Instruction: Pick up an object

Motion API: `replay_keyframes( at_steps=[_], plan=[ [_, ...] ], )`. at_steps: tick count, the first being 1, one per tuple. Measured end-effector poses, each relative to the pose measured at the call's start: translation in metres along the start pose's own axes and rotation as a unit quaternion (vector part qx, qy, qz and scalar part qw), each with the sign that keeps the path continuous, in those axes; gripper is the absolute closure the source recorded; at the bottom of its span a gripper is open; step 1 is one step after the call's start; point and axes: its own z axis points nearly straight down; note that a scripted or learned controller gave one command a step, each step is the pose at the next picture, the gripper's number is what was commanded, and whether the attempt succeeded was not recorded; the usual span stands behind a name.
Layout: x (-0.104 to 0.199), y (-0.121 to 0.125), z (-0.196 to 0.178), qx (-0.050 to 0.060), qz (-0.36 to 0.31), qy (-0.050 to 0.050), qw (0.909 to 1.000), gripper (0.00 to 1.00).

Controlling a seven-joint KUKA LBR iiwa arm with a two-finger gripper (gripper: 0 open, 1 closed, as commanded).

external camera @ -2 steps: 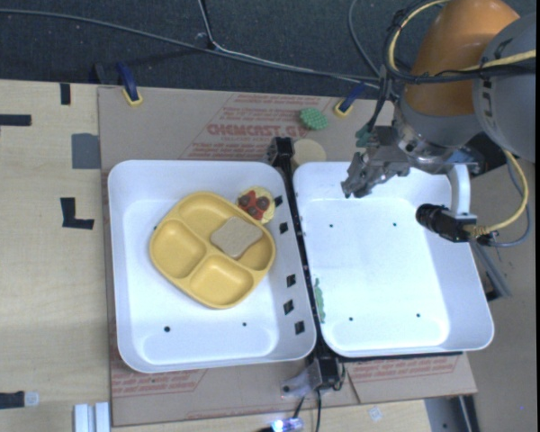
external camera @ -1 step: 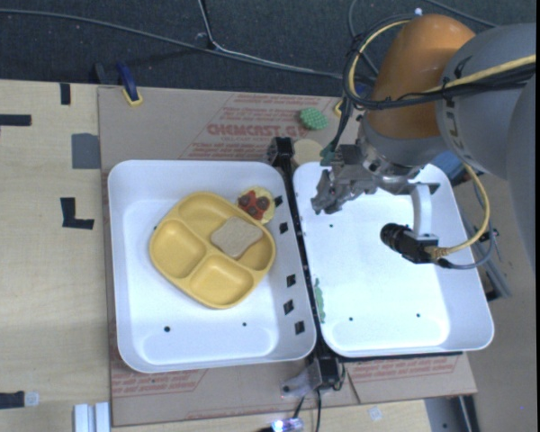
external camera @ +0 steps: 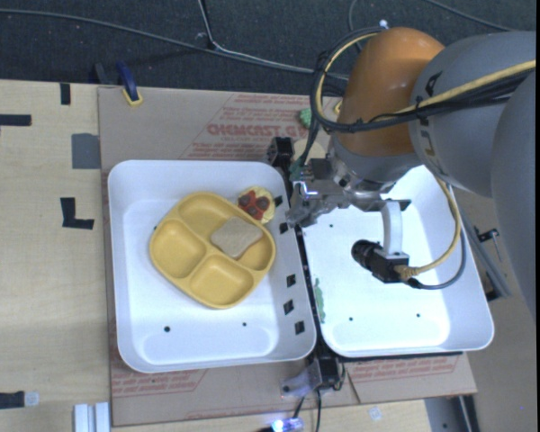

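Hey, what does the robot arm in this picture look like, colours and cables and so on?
The arm is thick, rounded and grey, with a bulbous orange band above the wrist. A yellow cable loops round that orange part. The gripper is a small cluster of dark and silvery metal parts.

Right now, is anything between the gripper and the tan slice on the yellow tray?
Nothing visible. The gripper hangs over the bins' shared edge, the tan slice just left in view; a small red item lies beside that path.
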Motion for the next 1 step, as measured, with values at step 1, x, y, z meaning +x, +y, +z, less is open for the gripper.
replay_keyframes(
  at_steps=[1],
  plan=[
    [0.0503,-0.0158,-0.0006,0.000,-0.001,0.000,1.0000,1.00]
  ],
)
